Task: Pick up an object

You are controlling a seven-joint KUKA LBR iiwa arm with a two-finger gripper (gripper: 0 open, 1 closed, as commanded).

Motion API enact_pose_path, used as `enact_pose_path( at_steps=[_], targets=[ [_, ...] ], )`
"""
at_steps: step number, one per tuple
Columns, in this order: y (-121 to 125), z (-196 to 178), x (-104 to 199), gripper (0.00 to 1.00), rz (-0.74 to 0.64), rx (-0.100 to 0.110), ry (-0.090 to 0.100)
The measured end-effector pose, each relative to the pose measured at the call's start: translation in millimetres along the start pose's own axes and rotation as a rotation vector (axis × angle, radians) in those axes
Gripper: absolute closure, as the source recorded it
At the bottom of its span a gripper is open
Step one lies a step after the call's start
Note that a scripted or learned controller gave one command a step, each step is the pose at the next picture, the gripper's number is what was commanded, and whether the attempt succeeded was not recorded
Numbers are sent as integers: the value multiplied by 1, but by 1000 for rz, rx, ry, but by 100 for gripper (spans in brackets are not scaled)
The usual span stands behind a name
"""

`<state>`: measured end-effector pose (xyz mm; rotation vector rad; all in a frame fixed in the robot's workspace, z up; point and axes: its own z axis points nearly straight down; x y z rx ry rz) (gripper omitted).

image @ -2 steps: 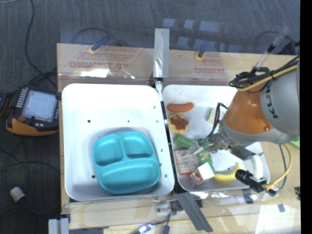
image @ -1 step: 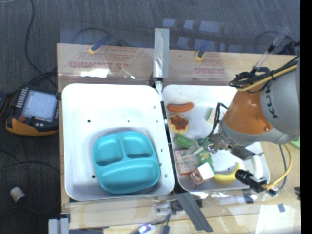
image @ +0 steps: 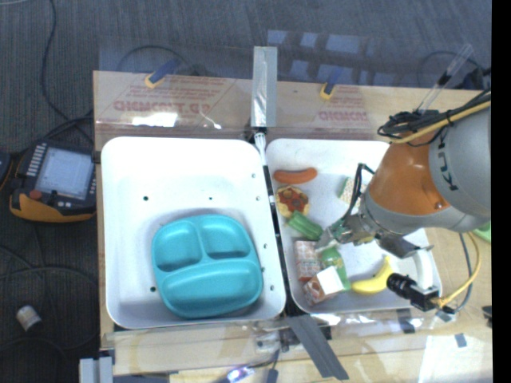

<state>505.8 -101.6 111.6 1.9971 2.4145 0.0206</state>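
Observation:
The right bin [image: 319,152] holds several toy foods: a sausage [image: 295,175], a red and yellow piece [image: 292,200], a green pepper [image: 303,226], a pinkish packet [image: 306,255], a red and white piece [image: 319,285] and a yellow banana [image: 374,280]. My gripper [image: 345,232] reaches down from the orange-banded wrist into the middle of this bin, just right of the green pepper and above a green and white piece [image: 334,258]. Its fingertips are lost among the objects.
The left bin [image: 128,166] holds a teal divided plate [image: 207,263]. A metal post [image: 264,86] stands at the back between the bins. A handheld pendant [image: 54,180] lies on the floor at left. Cables hang off the arm at right.

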Motion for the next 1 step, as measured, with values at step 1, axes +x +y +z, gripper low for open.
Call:
enact_pose_path(
  at_steps=[1],
  targets=[
    [28,-106,24,100,151,19,-5]
  ],
)
